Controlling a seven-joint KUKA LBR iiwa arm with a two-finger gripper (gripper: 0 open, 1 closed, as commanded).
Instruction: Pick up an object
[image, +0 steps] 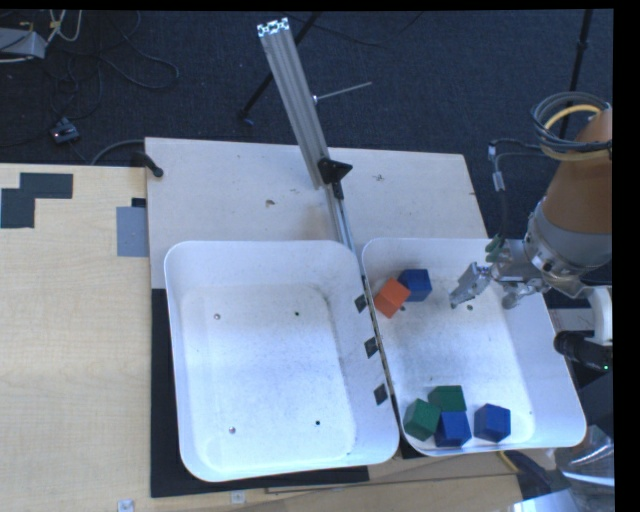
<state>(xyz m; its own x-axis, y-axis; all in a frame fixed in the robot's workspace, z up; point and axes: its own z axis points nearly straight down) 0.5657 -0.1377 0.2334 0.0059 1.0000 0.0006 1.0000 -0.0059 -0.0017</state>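
An orange block (392, 296) sat in the right bin (520, 370), near the bin's far left corner, and a blue block (416, 283) was touching it on the right side. At the near end of the same bin, four more blocks were bunched close together: a green block (447, 398) at the back, another green block (422, 418) to its left, a blue block (454, 428) in front, and one more blue block (492, 422) on the right. The claw (480, 284) hung over the far part of the right bin, a little way to the right of the orange and blue pair. Its fingers were spread apart and nothing was between them. Behind the claw came the grey wrist and the orange band of the arm (578, 190), reaching in from the right. The left bin (200, 270) lay just beside the right one. Both bins rested on the white worktop (240, 190), and a long metal bar (300, 105) ran at a slant from the far side down to where the two bins met.
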